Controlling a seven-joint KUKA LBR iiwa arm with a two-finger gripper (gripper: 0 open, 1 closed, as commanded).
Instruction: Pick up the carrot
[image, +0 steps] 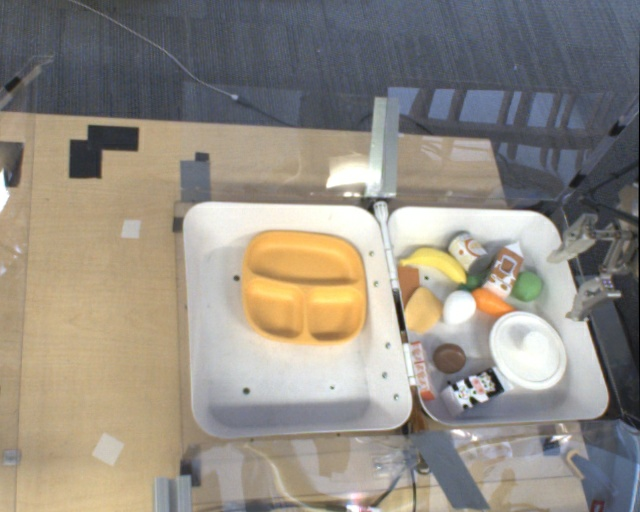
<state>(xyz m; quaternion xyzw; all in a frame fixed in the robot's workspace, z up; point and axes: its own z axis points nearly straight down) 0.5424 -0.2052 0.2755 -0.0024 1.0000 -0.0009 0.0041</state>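
Observation:
The carrot (492, 301) is a short orange piece lying in the right bin (575, 395), a little right of the bin's middle. It rests against a white egg (459, 307) on its left, and a green lime (527, 287) sits close to its upper right. Just below it is the rim of a white bowl (527, 350), and a small carton (505, 265) stands just behind it. The carrot's top side is in plain sight, while its left end is tucked beside the egg.
The right bin also holds a banana (435, 263), a small can (465, 247), a yellow wedge (422, 310), a brown disc (449, 357) and a black-and-white box (472, 390). In the left bin (215, 380) lies a yellow divided plate (304, 286). Metal fixtures (590, 262) stand at the right bin's edge.

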